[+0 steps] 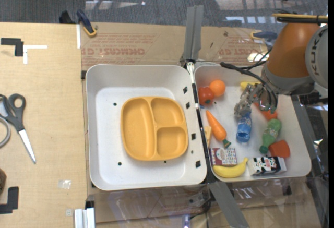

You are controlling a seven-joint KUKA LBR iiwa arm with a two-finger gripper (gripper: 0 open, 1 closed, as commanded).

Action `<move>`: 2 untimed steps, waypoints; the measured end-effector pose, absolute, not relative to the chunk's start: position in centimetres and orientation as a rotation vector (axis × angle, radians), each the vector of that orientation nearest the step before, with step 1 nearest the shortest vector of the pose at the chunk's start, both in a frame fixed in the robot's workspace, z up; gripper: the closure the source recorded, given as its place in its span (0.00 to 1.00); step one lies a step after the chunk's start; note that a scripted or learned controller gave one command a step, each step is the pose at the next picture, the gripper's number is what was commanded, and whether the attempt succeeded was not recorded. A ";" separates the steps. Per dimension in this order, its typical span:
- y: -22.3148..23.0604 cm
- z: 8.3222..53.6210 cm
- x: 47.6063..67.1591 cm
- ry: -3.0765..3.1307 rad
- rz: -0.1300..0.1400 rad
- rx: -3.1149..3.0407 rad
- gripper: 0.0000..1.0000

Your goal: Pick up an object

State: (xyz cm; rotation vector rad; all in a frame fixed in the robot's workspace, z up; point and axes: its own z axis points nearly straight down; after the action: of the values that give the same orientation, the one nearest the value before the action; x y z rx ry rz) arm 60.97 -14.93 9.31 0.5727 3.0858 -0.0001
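1. Grey arm with orange band reaching in from the right, over the right bin.
2. Gripper hanging low above the right bin's middle, just over the top end of a blue bottle; open or closed cannot be told, tips blurred into metal and cables.
3. Nothing seen held between the tips.
4. Right bin holding: an orange ball and a red tomato touching at the upper left; a carrot lying slantwise below them; a small card box and a banana along the near edge.
5. Also in the right bin: a black-and-white carton at the near right, a red piece just above it, a green bottle tilted beside the blue one, a yellow item at the far side, partly hidden.
6. Left bin bearing a yellow divided plate with three sections, lying flat near the centre.
7. Scissors lying on the wooden bench to the left, well apart from both bins.
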 end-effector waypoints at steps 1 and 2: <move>-12.6 11.1 53.7 3.106 0.000 0.465 1.00; -20.9 9.8 48.6 3.138 0.000 0.078 1.00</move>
State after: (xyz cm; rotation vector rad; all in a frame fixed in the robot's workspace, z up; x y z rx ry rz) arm 48.61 -20.90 9.76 0.0782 3.1378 0.0000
